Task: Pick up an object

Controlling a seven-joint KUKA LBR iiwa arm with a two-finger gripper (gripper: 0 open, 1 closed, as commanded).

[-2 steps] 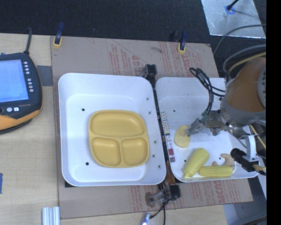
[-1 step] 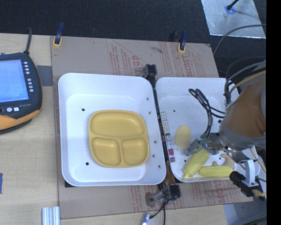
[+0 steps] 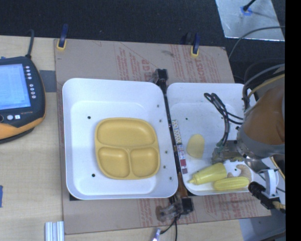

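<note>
Robot hand [image 3: 230, 160] hovers over two corn cobs [image 3: 209, 174] in the right bin [image 3: 200, 92]; its grip cannot be told, nothing lifted yet.

Two white bins [image 3: 70, 134], one yellow divided plate [image 3: 126, 147], two corn cobs [image 3: 208, 174], one pale yellow piece [image 3: 195, 145], one tablet [image 3: 12, 97].

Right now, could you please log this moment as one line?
arm: over right white bin | grasp: unconfirmed | nearby: two yellow plastic corn cobs | left white bin: yellow divided plastic tray
</note>
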